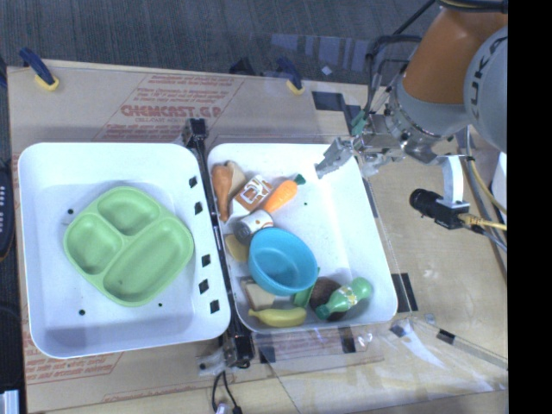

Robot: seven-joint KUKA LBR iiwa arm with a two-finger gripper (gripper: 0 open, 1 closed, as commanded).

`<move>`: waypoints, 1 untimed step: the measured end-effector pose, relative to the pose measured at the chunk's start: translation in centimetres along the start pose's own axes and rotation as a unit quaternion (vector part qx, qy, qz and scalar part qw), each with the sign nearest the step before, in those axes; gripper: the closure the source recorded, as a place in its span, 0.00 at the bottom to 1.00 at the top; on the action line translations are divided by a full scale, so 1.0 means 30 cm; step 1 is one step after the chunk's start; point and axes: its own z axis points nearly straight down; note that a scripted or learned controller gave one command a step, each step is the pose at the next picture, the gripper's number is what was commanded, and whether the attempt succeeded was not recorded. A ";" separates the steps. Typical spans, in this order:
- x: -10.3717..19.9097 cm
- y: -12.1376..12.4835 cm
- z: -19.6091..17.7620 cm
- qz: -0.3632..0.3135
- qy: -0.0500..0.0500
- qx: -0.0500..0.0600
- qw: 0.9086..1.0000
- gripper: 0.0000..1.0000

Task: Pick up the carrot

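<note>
The carrot [280, 195], orange with a small green top, lies at a slant in the upper middle of the right bin [362, 231], its green end pointing up and right. My gripper [347, 166] hovers over the bin's upper right corner, up and to the right of the carrot and apart from it. It is open, with nothing between its fingers.
Around the carrot lie an orange-brown bread-like piece [223, 185], a small printed box [252, 192] and a can [253, 224]. A blue bowl [282, 262], a banana [278, 317] and a green bottle [349, 296] crowd the bin's front. A green divided plate [129, 244] sits in the left bin.
</note>
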 end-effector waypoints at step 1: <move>0.044 0.050 0.443 0.061 0.002 0.007 0.998 0.00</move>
